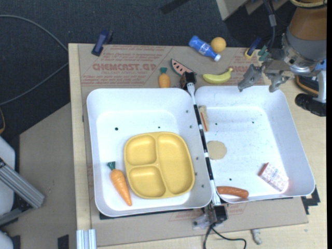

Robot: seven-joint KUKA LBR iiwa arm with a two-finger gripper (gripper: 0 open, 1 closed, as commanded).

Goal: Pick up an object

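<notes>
My gripper (258, 82) hangs over the far rim of the right bin (290, 134), fingers (245, 81) spread apart with nothing between them. Inside the right bin lie a pink patterned packet (273, 176) near the front right, an orange sausage (232, 192) at the front left, a tan round cookie (217, 150) by the left wall and a thin brown stick (203, 118) against the divider. The left bin (104, 113) holds a yellow divided plate (157, 164) and a carrot (120, 184) beside it.
Behind the bins, on the cardboard, lie a banana (217, 76), a blue bottle (203, 47), an orange ball (218, 43), a watermelon slice (180, 66), a small orange toy (164, 80) and a blue clip (100, 42).
</notes>
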